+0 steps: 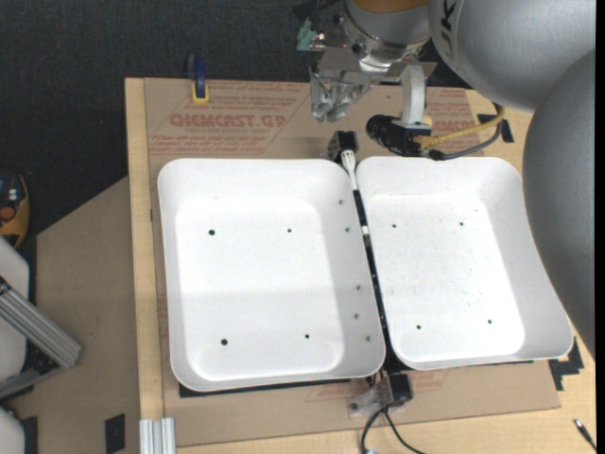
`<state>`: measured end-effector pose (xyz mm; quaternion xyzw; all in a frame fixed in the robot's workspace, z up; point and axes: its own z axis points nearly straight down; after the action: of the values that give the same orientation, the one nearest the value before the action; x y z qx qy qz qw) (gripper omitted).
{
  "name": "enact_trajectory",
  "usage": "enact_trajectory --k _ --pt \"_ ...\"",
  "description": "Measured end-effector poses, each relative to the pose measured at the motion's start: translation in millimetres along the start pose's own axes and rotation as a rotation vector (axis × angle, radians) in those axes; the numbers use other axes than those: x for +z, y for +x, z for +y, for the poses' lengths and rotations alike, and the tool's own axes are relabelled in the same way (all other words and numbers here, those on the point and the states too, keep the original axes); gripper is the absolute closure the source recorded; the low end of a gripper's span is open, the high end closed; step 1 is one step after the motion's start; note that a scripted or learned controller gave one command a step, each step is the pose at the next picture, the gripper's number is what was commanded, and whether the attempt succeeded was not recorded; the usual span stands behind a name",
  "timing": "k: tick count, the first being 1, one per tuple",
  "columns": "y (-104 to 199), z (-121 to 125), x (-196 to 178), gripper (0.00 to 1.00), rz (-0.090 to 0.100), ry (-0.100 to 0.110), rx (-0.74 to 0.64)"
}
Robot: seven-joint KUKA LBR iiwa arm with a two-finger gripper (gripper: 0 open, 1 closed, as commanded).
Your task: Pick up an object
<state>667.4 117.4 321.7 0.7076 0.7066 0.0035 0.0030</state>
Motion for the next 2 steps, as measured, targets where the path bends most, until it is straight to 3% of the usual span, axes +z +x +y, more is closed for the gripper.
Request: enact_trajectory --k 1,2 --pt "76 -19 116 1.0 0.0 0.02 -0.007" --pt "28 -27 48 1.0 0.0 0.005 0.002"
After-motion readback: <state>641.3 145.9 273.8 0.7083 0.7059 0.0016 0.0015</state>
